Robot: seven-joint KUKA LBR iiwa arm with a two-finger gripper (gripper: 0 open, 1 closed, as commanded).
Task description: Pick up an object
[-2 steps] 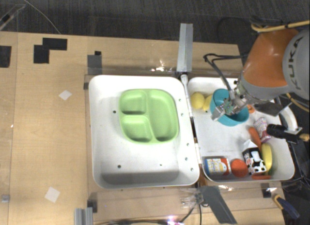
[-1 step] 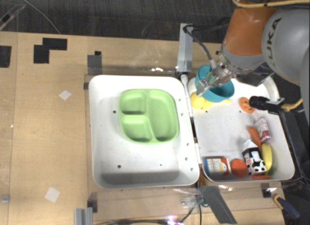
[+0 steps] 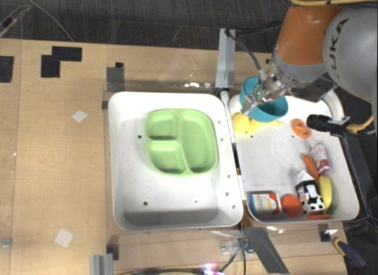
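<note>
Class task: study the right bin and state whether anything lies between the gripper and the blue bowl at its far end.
Nothing visible does. The gripper is already right at the blue bowl, over its left rim. The yellow toy lies beside the bowl, not between them.

The grey arm [image 3: 348, 37] comes in from the upper right corner and bends down and to the left. The orange band [image 3: 301, 28] sits just above the wrist. Below it, the wrist narrows to the gripper [image 3: 260, 95], which points down and left at a slant, low in the picture's upper right part.
</note>
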